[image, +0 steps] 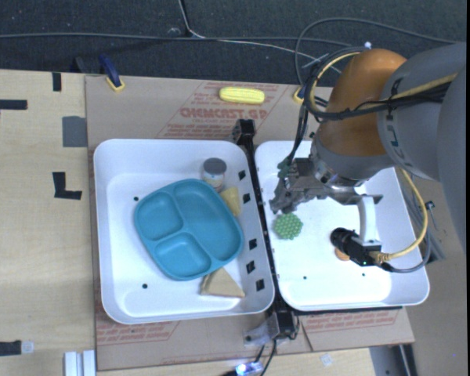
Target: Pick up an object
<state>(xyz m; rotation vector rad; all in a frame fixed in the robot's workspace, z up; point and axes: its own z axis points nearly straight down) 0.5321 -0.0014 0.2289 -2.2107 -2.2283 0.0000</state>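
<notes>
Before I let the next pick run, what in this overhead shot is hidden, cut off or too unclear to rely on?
- claw: in the camera view the wrist and cables cover it, so its finger state is unreadable.
- green ball: whether the claw touches it is unclear.
- right bin: its upper floor lies under the arm.
- yellowish piece: partly covered by the blue tray.
- small jar: too small to identify.

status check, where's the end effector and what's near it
End effector low over right bin, nothing seen between its fingers. Green ball just below it, on the bin floor. Blue tray in left bin, out of the way.
</notes>
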